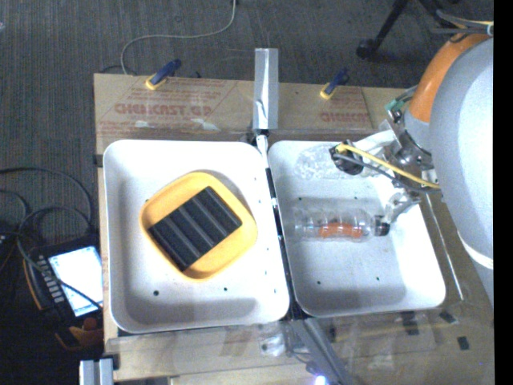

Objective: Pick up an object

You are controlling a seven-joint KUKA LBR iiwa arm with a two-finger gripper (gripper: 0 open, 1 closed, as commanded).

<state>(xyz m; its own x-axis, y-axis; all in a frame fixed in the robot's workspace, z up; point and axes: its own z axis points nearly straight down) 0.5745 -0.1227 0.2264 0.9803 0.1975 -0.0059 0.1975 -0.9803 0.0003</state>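
A clear plastic bottle (337,228) with an orange band inside lies on its side in the middle of the right bin (369,287). A crumpled clear plastic piece (314,165) rests near that bin's back wall. A yellow pad with a black ribbed top (198,224) fills much of the left bin (128,295). My gripper (394,208) hangs low over the right bin's right side, just beside the bottle's dark cap end (381,228). Nothing shows as held in it.
The grey arm with its orange band (449,79) fills the right edge above the right bin. Blue and yellow clamps (163,74) hold the cardboard backing behind the bins. A metal divider post (265,87) stands between the bins at the back.
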